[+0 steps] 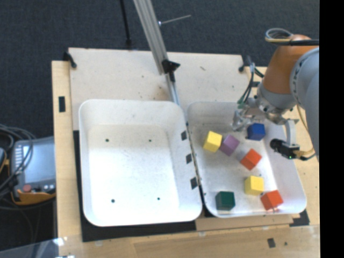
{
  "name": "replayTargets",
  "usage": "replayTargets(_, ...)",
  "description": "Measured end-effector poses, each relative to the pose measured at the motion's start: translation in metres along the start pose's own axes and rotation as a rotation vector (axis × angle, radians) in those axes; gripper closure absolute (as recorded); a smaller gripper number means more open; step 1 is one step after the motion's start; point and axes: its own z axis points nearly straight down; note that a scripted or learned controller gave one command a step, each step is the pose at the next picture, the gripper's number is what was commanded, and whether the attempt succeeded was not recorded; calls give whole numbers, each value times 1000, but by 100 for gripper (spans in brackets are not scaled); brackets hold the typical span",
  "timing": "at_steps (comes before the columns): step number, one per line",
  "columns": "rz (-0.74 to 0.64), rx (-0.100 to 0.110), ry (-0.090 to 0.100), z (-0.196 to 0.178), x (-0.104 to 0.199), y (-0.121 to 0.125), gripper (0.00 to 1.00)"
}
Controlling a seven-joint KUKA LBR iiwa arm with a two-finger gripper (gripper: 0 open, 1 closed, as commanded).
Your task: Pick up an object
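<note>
No writing or brand could be read anywhere on the blocks, the bins or the arm from where the camera looked down.

The pincer hung low over the far part of the right bin, its metal parts crowded together under the grey wrist and the orange band. I could not tell how it stood, wide or narrow; nothing showed in its grip.

Just beside the pincer, toward the arm, sat a blue cube, so close I could not tell whether they touched. On the pincer's other side, a little nearer the camera, lay a yellow cube with a mauve cube touching it. Nearer still sat an orange-red cube, tilted, then a second yellow cube and a second orange-red cube close by the bin's near wall. A dark green cube sat well apart from the pincer, at the near corner. All looked matte, with plain hard edges.

The left bin, smooth white plastic speckled with dark flecks, lay well away from the pincer. A slanted aluminium rail rose from the pale wooden desk beyond both bins. Cables trailed by the wrist.
</note>
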Motion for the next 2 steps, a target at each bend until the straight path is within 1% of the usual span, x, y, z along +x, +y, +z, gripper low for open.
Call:
replayTargets(1,3,-1,2,-46,0,-4,100)
replayTargets(2,1,-2,1,-97,-2,-2,100)
